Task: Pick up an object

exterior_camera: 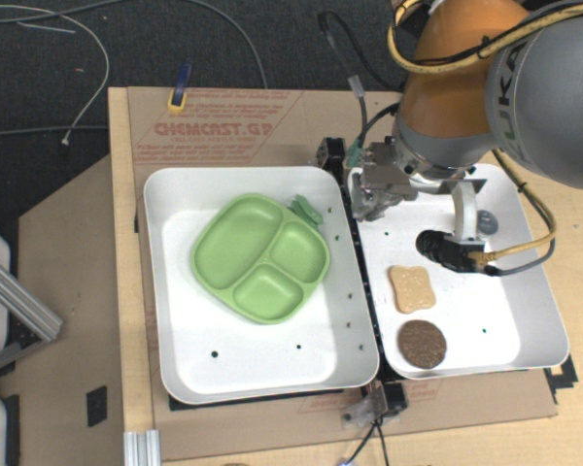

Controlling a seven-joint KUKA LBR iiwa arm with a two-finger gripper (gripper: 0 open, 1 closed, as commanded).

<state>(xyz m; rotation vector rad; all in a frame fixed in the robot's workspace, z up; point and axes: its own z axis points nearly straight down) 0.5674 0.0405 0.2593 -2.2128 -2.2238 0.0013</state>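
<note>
A cardboard-covered surface (126, 289) carries two shallow white bins side by side. The left bin (175, 357) holds a light green plate (260, 257) with three compartments, lying flat a little above the bin's middle. A small dark green piece (307, 210) touches the plate's upper right edge. Just right of the divide between the bins, the gripper (374, 194) hangs over the upper left corner of the right bin (525, 343). Its metal body is seen from above, and whether it is open or closed cannot be told; nothing is visibly held in it. The things it could pick up all lie apart from it. The dark green piece is the nearest, just across the bin wall to its left. Below the gripper and slightly right, a tan slice (411, 287) lies flat on the right bin's floor, and a round brown disc (422, 343) lies just below that slice, close to the bin's lower edge. Further right, a small grey round cap (486, 223) sits near the bin's upper part. The grey arm (554, 85) with its orange band (462, 37) reaches in from the upper right.
</note>
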